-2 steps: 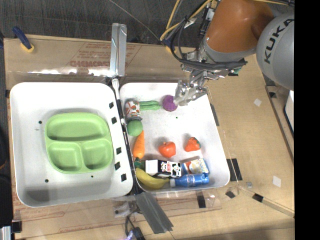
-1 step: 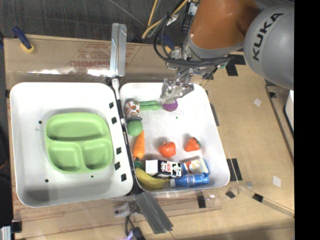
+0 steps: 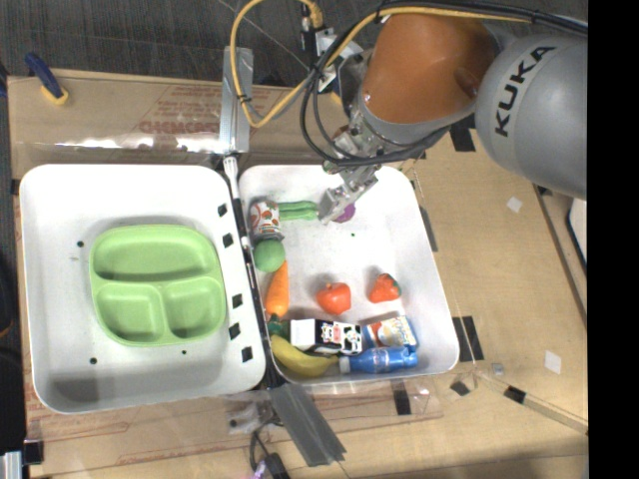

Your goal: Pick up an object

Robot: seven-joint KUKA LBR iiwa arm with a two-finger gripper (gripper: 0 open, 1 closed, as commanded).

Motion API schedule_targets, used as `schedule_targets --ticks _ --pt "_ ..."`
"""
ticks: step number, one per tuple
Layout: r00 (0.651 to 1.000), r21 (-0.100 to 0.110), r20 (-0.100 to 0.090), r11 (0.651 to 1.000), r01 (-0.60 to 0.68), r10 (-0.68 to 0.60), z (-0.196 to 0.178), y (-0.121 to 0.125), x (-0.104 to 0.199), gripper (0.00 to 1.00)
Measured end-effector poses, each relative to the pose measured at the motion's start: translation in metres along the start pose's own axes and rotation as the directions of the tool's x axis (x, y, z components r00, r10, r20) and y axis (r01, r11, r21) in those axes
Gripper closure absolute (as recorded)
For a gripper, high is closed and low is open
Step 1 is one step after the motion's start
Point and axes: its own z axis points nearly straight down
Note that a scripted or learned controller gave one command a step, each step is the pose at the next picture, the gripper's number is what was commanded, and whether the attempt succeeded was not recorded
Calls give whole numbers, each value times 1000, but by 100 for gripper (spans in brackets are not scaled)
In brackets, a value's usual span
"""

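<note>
Reaching in from the right, the smooth grey arm (image 3: 534, 98) with its glossy orange band (image 3: 424, 63) carries the word "KUKA" in dark letters on its casing and ends in a two-finger metal gripper (image 3: 337, 206) low over the far part of the right shallow white plastic bin (image 3: 431, 267). Whether the tool is apart or together cannot be told from this angle; a small purple rounded object (image 3: 347, 211) sits right at its tip, and whether it is gripped cannot be told either. Just left of the tip lies a green cylindrical piece (image 3: 297, 209), touching a small printed can (image 3: 264, 218) whose label is too small to read. Along that bin's left wall lie a round green ball-like toy (image 3: 268, 255) and a tapering orange carrot toy (image 3: 278, 289). Near the middle rest a red tomato-like toy (image 3: 334, 296) and a red strawberry-like toy (image 3: 384, 288), apart from each other. By the near wall lie a curved yellow banana toy (image 3: 300, 361), a black-and-white patterned carton (image 3: 335, 335) and a blue-labelled white bottle (image 3: 384, 349) on its side; their print is unreadable. The left white bin (image 3: 60, 198) holds a matte light-green three-compartment plastic tray (image 3: 155, 284). Faint reddish lettering on the brown cardboard (image 3: 185, 108) behind the bins is illegible.
</note>
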Motion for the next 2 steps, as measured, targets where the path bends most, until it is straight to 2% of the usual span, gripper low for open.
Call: schedule_targets --ticks 1,2 --pt "954 2 -2 954 301 -301 -17 43 72 100" --pt "946 5 -2 946 325 -325 -14 2 22 100"
